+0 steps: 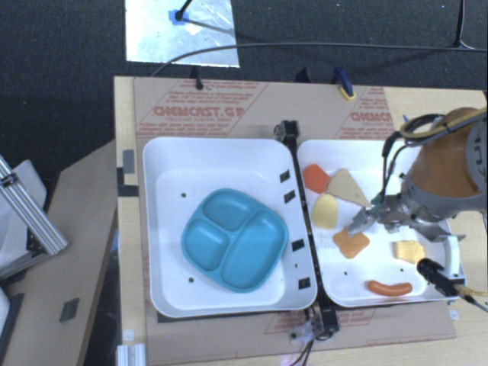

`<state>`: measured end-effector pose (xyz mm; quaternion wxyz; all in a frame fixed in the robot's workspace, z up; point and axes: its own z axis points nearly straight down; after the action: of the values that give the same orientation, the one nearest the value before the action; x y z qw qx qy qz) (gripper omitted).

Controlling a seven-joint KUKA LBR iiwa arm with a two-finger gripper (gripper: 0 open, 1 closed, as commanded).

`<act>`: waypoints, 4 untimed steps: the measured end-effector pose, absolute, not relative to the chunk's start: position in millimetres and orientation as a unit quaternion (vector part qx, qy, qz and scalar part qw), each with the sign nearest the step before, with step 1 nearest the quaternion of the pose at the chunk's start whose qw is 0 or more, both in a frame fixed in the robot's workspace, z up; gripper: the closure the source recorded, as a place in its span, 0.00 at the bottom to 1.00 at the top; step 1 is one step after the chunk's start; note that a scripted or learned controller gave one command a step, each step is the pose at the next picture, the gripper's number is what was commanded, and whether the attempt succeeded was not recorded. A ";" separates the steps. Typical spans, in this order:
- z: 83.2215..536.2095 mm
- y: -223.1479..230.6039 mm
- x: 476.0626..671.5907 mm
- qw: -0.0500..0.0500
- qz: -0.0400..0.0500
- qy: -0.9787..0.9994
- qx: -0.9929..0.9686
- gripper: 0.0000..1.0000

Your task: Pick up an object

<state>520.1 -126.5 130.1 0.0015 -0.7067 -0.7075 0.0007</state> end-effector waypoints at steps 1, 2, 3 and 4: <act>143.3 -127.0 521.8 -0.001 -0.001 -0.708 -0.706 1.00; 198.9 -129.3 533.6 -0.003 -0.002 -0.709 -0.705 1.00; 207.2 -129.5 534.4 -0.001 -0.001 -0.709 -0.706 1.00; 221.0 -79.3 549.4 -0.001 -0.002 -0.711 -0.704 1.00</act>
<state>549.4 -79.3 221.0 -0.0006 -0.7036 -0.7106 -0.0015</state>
